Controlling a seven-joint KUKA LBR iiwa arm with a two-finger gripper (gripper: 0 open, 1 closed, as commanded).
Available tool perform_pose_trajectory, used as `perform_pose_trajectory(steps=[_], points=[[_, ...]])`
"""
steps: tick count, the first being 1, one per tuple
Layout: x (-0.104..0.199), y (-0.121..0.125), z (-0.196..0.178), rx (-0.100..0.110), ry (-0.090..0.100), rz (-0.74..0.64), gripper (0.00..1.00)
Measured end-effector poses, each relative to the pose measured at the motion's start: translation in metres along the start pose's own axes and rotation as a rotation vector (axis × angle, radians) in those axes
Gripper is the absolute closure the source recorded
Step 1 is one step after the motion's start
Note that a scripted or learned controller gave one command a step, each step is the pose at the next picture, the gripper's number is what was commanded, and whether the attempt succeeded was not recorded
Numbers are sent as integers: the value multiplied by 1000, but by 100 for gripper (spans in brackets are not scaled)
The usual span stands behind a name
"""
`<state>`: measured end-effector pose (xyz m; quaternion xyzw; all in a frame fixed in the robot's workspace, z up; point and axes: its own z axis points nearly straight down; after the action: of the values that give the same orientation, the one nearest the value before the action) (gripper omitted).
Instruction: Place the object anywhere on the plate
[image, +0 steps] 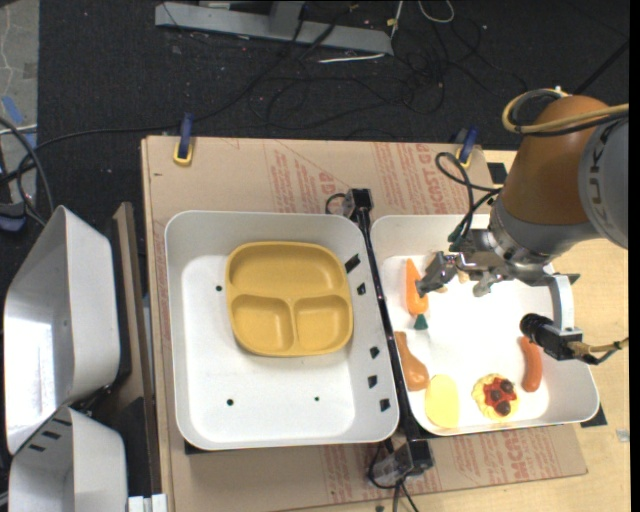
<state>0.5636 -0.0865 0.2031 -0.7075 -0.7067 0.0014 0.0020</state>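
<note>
The plate (290, 298), yellow with three compartments, sits in the left bin (200, 400); the right bin (575, 405) holds the toys. The arm (560, 175) reaches in from the upper right, wrist bent down over the right bin's upper part; the gripper (432, 285) points left, its fingers spread, tips just beside the carrot (412, 284), nothing between them. The carrot lies near the bin's left wall, long axis nearly upright, green end down; its right edge is partly hidden by the fingers.
</note>
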Motion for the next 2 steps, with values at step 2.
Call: perform_pose_trajectory(steps=[2], points=[[-5,6,105,1,0,0,0]])
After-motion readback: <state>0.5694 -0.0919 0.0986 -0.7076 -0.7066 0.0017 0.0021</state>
